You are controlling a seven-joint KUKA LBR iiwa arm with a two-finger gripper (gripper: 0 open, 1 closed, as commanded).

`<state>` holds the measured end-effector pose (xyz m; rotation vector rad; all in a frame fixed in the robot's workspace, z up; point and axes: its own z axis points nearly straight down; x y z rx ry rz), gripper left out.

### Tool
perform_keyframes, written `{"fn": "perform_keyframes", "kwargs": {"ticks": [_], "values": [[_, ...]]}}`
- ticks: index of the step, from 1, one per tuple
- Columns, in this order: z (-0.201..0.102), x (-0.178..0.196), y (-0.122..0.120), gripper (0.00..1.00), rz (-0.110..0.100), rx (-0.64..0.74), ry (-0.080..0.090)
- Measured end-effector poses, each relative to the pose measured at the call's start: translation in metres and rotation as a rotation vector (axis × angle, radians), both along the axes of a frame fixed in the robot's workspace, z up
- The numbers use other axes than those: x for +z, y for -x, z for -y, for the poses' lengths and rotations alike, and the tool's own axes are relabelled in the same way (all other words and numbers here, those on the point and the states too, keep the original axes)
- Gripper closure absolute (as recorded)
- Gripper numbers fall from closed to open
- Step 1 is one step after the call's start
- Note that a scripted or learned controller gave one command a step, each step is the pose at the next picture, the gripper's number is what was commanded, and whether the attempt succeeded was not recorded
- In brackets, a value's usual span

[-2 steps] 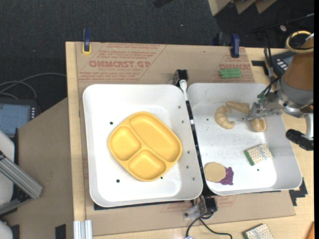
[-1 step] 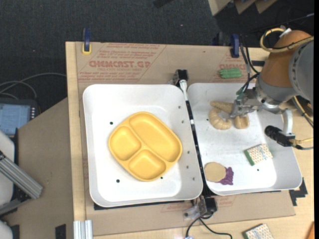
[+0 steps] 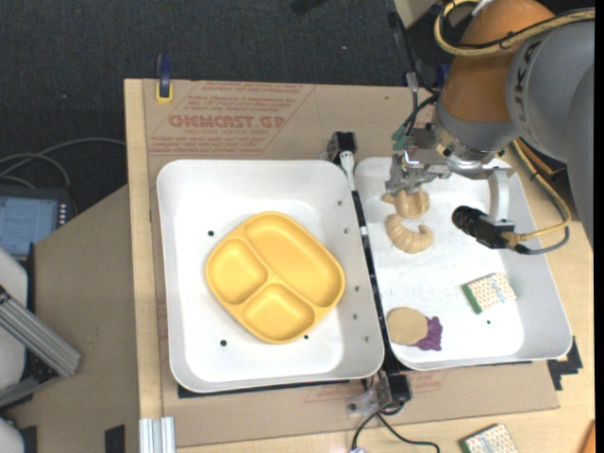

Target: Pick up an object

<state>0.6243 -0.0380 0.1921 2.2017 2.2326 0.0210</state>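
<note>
Arm w/ orange band entering from right; jaws point(image 3: 412, 179) are lowered into right bin point(image 3: 538, 333) – open/shut state cannot be told. Croissant point(image 3: 410, 235) is seen just below-left of them, long axis approx. crosswise.

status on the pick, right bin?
Tool low over the right bin, at the upper croissant. No grasp confirmed. Second croissant just below it, close. Yellow tray sits in the left bin, out of the way.

Bench point(image 3: 236, 121) bearing two white bins point(image 3: 184, 347)
</note>
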Motion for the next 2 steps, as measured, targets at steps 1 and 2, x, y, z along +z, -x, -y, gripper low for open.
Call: {"fn": "perform_keyframes", "kwargs": {"ticks": [1, 2], "values": [[0.013, 0.042, 0.028, 1.0, -0.008, -0.015, 0.006], [-0.015, 0.035, 0.042, 1.0, -0.018, -0.011, 0.004]]}}
